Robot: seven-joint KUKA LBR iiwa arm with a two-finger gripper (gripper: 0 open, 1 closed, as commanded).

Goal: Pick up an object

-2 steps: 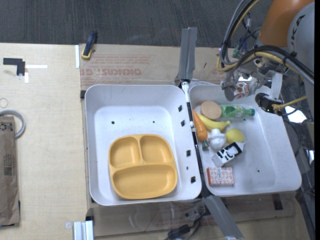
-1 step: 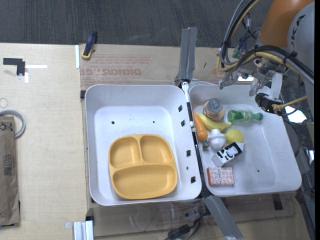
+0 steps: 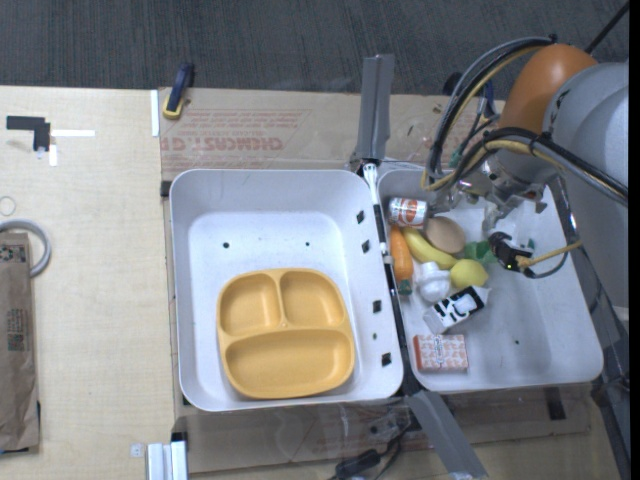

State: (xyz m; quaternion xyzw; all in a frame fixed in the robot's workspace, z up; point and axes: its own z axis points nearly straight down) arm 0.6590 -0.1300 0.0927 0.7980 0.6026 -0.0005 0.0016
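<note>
Nearest the camera, at the front of the right bin (image 3: 560, 363), lies a small flat packet (image 3: 441, 352) with a reddish pattern, unattended and close to the front wall. Behind it rests a black-and-white carton (image 3: 459, 305), tilted, and beyond that a tight cluster against the bin's left wall: a white rounded item (image 3: 432, 285), a lemon (image 3: 468, 273), a banana (image 3: 428, 249), an orange carrot-shaped piece (image 3: 401, 255), a tan rounded object (image 3: 446, 235) and a small can (image 3: 408, 210) lying on its side. The left bin (image 3: 190, 298) holds a yellow divided plate (image 3: 286, 332), which lies flat toward the front. The desk (image 3: 90, 268) to the left carries a brown paper bag (image 3: 18, 348) at the edge of view. The arm (image 3: 585, 93) reaches in from the right and the claw (image 3: 500, 230) stands low over the rear of the right bin, just beside the tan object and lemon, with something green (image 3: 480, 251) below it. Cables and the wrist obscure the claw, so it cannot be determined how wide it stands or whether it has hold of anything. Assessment: no object is seen lifted clear of the bin; every candidate appears to rest on the bin floor. The pick is judged not yet accomplished, with grasp and lift both outstanding.
</note>
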